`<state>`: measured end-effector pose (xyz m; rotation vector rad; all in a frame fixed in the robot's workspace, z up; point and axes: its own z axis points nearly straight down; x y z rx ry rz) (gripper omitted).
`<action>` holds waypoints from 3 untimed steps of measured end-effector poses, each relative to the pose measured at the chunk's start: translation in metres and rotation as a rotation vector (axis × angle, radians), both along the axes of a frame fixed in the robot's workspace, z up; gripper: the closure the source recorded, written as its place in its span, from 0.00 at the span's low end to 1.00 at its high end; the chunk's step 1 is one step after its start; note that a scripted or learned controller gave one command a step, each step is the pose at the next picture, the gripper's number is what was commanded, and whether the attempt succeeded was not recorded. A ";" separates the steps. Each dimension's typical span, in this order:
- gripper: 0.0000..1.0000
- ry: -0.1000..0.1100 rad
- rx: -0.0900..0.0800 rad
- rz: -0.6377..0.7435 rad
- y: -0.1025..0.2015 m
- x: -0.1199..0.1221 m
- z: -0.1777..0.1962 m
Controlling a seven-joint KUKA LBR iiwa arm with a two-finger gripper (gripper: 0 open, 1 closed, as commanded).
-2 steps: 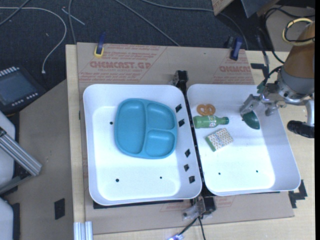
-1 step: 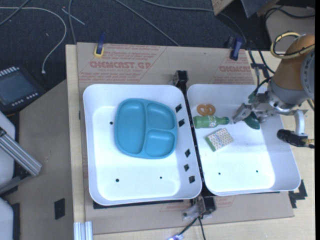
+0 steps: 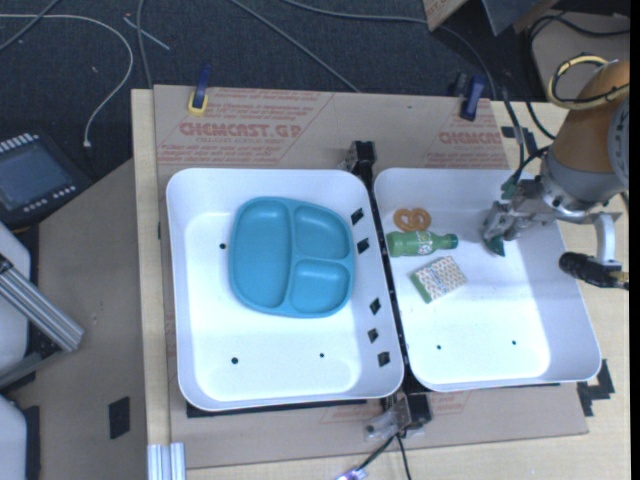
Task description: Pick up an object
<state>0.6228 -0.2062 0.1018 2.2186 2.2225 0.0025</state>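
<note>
In the right bin lie three small objects near its left wall: a tan pretzel, a green bottle on its side, and a green-and-white checkered packet. My gripper hangs over the right bin's upper middle, to the right of the bottle and apart from it. Nothing shows between its fingers. The arm with its orange band comes in from the right.
The left bin holds a blue divided plate. Black clips run along the seam between the bins. Cables lie on the dark floor behind the bench, and a screen sits at the far left.
</note>
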 end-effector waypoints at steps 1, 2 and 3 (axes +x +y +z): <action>1.00 -0.005 -0.002 0.000 0.008 -0.004 0.055; 1.00 -0.006 -0.002 0.000 0.018 -0.004 0.113; 1.00 0.000 -0.001 -0.001 0.018 -0.004 0.117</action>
